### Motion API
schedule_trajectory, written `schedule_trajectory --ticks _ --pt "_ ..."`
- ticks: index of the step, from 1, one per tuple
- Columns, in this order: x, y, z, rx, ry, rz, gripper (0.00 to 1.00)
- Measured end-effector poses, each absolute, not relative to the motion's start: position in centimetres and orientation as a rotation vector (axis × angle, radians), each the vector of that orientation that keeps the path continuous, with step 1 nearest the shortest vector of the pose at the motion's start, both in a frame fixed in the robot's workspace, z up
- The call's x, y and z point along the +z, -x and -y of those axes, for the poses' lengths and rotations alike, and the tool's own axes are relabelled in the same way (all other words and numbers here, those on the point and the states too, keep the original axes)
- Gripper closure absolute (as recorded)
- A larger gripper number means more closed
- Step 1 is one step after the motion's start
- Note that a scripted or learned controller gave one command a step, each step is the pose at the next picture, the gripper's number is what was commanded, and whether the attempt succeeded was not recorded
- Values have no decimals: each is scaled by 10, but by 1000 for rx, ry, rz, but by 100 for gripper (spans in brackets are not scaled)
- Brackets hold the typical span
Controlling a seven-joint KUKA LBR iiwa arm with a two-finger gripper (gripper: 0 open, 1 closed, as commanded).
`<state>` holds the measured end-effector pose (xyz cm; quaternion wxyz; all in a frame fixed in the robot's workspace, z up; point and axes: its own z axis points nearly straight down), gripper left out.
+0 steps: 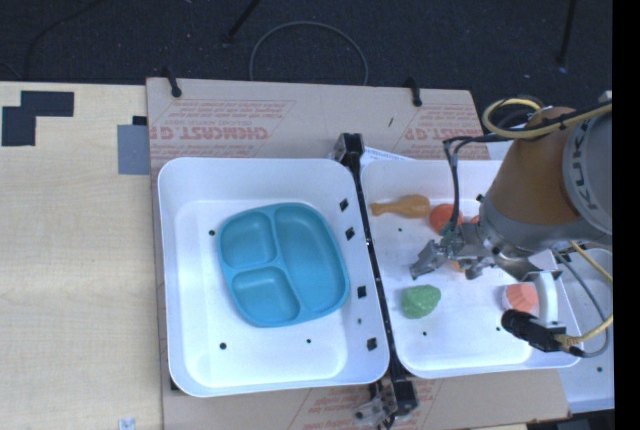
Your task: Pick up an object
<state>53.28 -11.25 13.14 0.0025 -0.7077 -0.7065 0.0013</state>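
My gripper (448,258) hangs low over the middle of the right bin (450,358), on the arm that reaches in from the right. A green lumpy object (421,300) lies just below and left of it, apart from it. A tan drumstick-shaped object (400,207) lies at the back of this bin, with an orange-red round object (443,215) beside it, partly behind the gripper. At the bin's right side a salmon-pink object (520,296) is half hidden by the wrist. A small orange patch shows right at the gripper, and I cannot tell what it belongs to.
The left bin (190,218) holds a blue divided plate (282,263). A black clamp bar (365,268) runs between the two bins. The bulky arm (540,183) covers the right bin's far right part.
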Motion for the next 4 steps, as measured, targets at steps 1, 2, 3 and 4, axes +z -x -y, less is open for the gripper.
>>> schedule_trajectory --ticks 1,2,3,4 --pt "86 -532 111 4 2219 2217 0" --pt "98 -533 113 1 2229 2210 100" --pt "159 -531 114 2 2220 2219 100" --pt "211 -532 115 -1 2222 2222 100"
